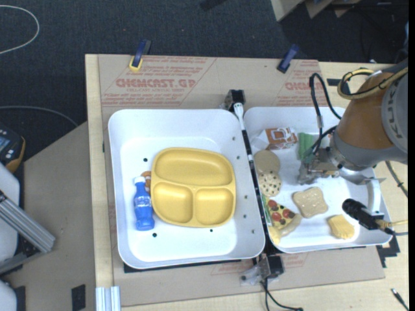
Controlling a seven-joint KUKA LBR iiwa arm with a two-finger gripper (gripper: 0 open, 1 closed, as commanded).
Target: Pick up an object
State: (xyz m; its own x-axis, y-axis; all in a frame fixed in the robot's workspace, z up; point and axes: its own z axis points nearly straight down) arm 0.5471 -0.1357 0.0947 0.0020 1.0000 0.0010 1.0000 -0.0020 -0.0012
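On the bench, the right bin (256,118) is crowding its food together, and the gripper (316,172), its state impossible to tell, is hanging just above the toast (310,201), risking nudging it toward the pizza (281,215).

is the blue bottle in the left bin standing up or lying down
Lying down. The blue bottle shows its full length flat on the left bin's floor, white cap toward the far side, just left of the yellow divided plate.
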